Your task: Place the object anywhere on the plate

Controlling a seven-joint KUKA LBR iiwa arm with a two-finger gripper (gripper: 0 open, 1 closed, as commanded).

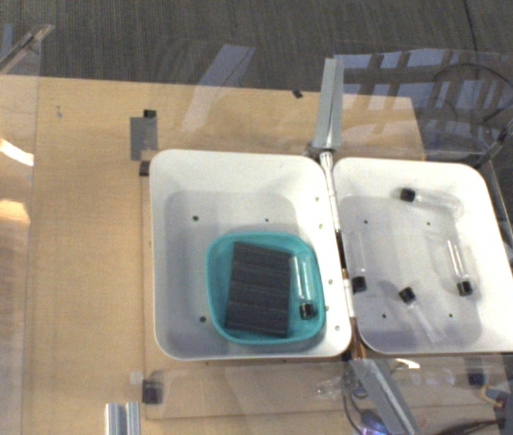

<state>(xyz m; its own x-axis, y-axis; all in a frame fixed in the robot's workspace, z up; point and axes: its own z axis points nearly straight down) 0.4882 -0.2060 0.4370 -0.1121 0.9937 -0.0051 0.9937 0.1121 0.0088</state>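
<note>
1. A clear tube with a black cap (304, 288) lies on the teal plate (220, 261), along its right rim, cap toward the near edge.
2. A dark ribbed block (259, 288) rests on the same plate, just left of the tube (touching or apart: cannot tell).
3. The plate sits in the left bin (175, 198), toward its near side.
4. The right bin (488, 198) holds several more clear black-capped tubes (457, 265), scattered.

A pale wooden bench (75, 270) is seen under clear panels. Dark grey carpet (193, 16) is laid behind it.
</note>
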